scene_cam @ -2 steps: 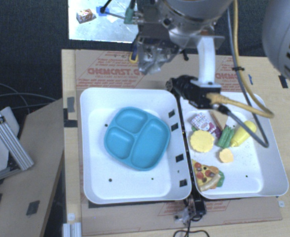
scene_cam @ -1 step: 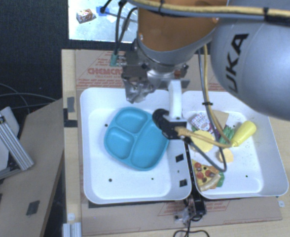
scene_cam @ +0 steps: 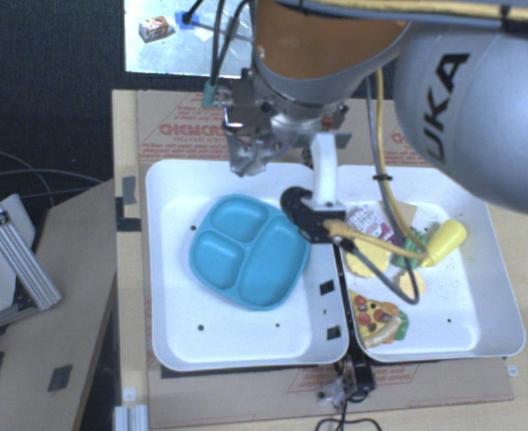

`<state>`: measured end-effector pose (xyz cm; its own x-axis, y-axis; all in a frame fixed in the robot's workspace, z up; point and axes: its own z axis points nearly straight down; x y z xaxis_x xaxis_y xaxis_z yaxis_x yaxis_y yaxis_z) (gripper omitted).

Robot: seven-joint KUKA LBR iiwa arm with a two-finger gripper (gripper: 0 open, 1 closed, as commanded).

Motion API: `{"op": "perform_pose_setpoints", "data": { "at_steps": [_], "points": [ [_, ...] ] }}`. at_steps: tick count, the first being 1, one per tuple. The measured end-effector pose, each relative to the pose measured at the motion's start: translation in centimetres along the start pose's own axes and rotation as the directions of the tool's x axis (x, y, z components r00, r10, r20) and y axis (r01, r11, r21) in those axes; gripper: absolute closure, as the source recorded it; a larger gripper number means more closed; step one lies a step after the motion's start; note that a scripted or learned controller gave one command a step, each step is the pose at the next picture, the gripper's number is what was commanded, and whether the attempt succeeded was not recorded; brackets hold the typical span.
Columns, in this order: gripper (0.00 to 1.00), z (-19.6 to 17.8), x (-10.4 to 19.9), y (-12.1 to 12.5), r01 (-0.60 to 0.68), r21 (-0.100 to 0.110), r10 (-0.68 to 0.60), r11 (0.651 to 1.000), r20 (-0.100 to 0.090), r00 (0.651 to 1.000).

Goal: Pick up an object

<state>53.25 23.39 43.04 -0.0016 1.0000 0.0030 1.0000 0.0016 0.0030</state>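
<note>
My gripper (scene_cam: 248,158) hangs over the back rim of the left bin (scene_cam: 170,330), just behind a blue divided plate (scene_cam: 249,251) that lies flat in that bin. Nothing is visible between the fingertips. In the right bin (scene_cam: 488,321) lie a toy pizza slice (scene_cam: 377,318) at the front, a yellow cylinder-like piece (scene_cam: 445,239) to the right, a pink and white packet (scene_cam: 368,219), a small green item (scene_cam: 416,241) and a flat yellow piece (scene_cam: 368,260). The arm's grey and orange body covers the back of the right bin.
Both bins rest on a cardboard sheet (scene_cam: 183,119). A metal frame (scene_cam: 13,259) stands at the left, off the bench. A small object (scene_cam: 155,29) lies on a bright patch at the far back.
</note>
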Motion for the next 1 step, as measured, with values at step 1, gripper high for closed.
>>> {"op": "perform_pose_setpoints", "data": {
  "at_steps": [1],
  "points": [
    [1.00,21.32,-0.17,7.00,-0.003,0.010,0.003,1.000,0.007,1.000]
  ]
}}
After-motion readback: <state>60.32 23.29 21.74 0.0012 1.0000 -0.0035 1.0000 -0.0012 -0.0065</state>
